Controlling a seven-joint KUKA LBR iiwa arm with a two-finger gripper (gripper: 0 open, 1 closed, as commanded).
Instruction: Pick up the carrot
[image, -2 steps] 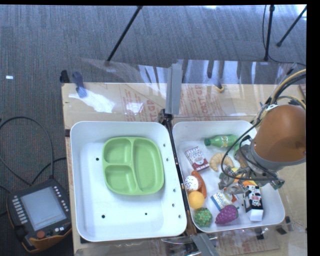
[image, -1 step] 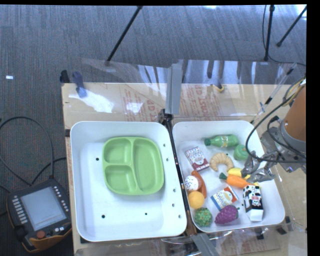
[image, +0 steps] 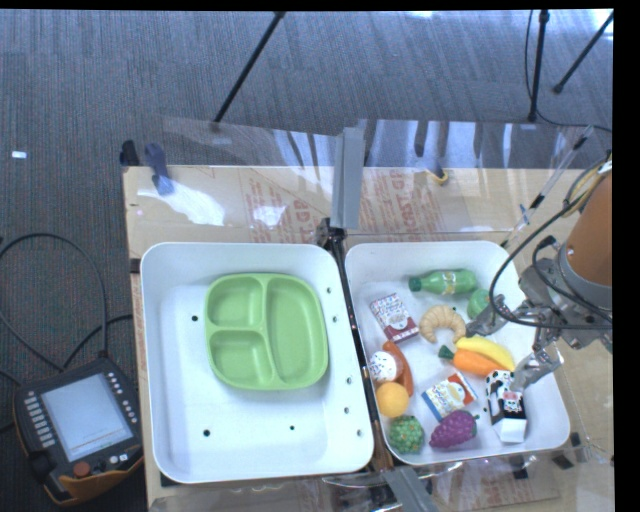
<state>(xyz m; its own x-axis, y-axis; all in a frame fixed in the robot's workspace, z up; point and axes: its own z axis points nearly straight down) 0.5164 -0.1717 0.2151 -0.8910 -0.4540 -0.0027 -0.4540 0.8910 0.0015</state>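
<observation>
The gripper (image: 512, 342) hangs over the right side of the right bin (image: 556, 405), its two fingers spread apart with nothing between them: one fingertip (image: 487, 322) points toward the far-left, the other fingertip (image: 532, 368) sits nearer the front. The carrot (image: 470, 361) lies just to the left of the gripper and slightly toward the front, orange with a small green top at its left end, tucked against the banana (image: 487, 349), which rests directly under the gap between the fingers. The near fingertip stands just above a black-and-white milk carton (image: 505, 402) at the bin's front right. Left of the gripper and a little farther back lies a croissant (image: 442, 322), and beyond that, at the back of the bin, a green bottle (image: 446, 282) lies on its side with a green round thing (image: 478, 302) beside it, close to the far fingertip. Farther left sit a small red-and-white box (image: 394, 316), a white ball (image: 381, 366) and an orange (image: 392, 400). In front and to the left of the gripper are a blue-and-white snack packet (image: 447, 396), a bunch of purple grapes (image: 453, 429) and a head of broccoli (image: 406, 434). Well to the left, the other bin (image: 170, 400) holds a green divided plate (image: 267, 330).
</observation>
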